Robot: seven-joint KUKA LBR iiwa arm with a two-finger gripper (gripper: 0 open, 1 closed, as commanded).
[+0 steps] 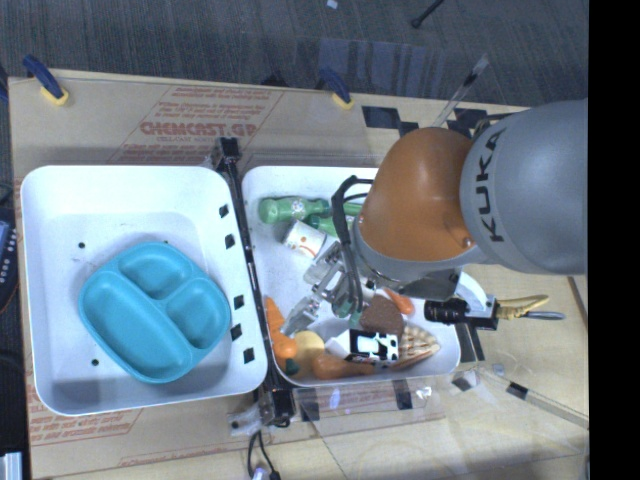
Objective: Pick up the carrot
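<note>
At the near edge of the right bin [262,183], an orange carrot [274,315] lies along the left wall, beside a yellowish piece [309,345] and a waffle-patterned cone [415,347]. Just above them hangs the tool [312,303], its metal fingers [300,318] spread apart and grasping nothing, tips close to the carrot. Farther back sit a green bottle [290,209] and a white cylinder [302,237]. The left bin [60,183] carries a blue divided plate [152,311] on the desk [150,118].

The carrot [273,317] is orange and slim, lying tilted along the left wall of the right bin [262,183], near that bin's front left corner.
</note>
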